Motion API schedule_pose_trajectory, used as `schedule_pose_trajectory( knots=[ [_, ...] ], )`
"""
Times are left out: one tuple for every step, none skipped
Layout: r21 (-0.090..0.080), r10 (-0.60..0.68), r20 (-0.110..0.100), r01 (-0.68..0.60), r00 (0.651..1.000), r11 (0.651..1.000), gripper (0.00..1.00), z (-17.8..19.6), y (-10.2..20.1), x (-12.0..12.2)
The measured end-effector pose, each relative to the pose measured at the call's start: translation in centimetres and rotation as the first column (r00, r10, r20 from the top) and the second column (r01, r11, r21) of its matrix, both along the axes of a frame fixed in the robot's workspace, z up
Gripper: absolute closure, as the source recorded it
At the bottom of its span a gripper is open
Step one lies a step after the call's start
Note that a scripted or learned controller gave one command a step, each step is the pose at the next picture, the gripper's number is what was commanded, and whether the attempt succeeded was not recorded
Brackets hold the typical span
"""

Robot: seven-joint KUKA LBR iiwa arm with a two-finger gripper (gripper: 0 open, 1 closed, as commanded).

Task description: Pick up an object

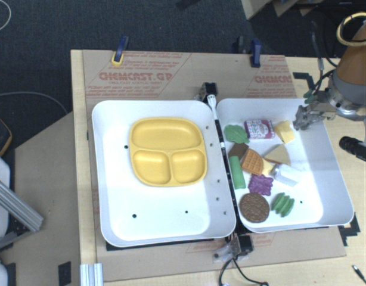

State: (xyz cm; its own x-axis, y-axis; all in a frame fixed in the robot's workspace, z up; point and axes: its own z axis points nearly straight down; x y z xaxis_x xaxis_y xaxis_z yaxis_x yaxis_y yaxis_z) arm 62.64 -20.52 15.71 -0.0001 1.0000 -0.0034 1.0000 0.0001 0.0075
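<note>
In the camera view, two shallow white bins sat side by side on the tabletop (171,76), which was covered by a brown board printed with red lettering. The left bin (111,207) held a yellow divided tray (168,149) with three compartments, lying toward the bin's far half. The right bin (326,177) held a cluster of toy food pieces in its left half: a green leaf-shaped piece (235,133) at the far left, a small package with a purple label (259,128) just beside it, a yellow cheese block (284,131), a tan wedge (278,154), a waffle-patterned piece (253,161), a long green stick (236,171) against the bin's left wall, a purple grape cluster (261,185), a small white piece (285,175), a round brown cookie (254,208) and a green pod-like piece (283,204). The gripper (304,119) hung over the far right part of that bin, near the cheese block but apart from it, with nothing seen between its fingers; whether they stood wide or narrow could not be told. Two clamps, one yellow (118,56) and one blue (254,51), gripped the board's far edge. The arm (350,76) was cut off by the right edge, and a brown piece beside the waffle was partly hidden.
</note>
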Motion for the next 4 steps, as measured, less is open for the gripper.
schedule_pose_trajectory(
  knots=[
    [0.0, 0.002, 0.003, -0.002, 1.0, 1.0, 1.0, 6.2, 0.6, 0.7],
    [0.001, 0.001, -0.003, -0.001, 1.0, 1.0, 1.0, 6.9, 0.6, 0.8],
    [0.005, 0.005, -0.008, -0.005, 1.0, 1.0, 1.0, 7.8, 5.6, 0.3],
    [0.006, 0.004, -0.011, -0.004, 1.0, 1.0, 1.0, 6.6, 10.1, -0.9]
  ],
)
